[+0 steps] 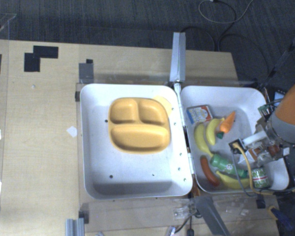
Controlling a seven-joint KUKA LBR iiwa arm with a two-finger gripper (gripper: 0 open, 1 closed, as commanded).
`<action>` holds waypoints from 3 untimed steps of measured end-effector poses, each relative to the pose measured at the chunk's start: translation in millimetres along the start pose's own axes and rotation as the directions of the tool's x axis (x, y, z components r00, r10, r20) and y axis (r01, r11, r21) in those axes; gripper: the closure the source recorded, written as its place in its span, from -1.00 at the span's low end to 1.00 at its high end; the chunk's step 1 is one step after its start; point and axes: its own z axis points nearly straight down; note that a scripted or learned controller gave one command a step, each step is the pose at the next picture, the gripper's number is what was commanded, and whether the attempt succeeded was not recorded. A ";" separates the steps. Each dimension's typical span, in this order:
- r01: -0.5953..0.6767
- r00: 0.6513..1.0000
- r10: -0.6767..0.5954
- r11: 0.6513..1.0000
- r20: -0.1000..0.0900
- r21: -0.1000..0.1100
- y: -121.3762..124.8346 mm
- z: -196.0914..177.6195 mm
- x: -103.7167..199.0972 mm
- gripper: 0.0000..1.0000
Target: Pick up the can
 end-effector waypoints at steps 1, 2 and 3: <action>-0.089 0.996 0.089 0.996 0.011 -0.002 -25.9 -22.8 -3.2 1.00; -0.090 0.996 0.090 0.996 0.004 -0.004 -60.8 22.4 57.0 1.00; 0.095 0.995 -0.095 0.996 0.011 0.000 -83.0 -39.7 3.3 1.00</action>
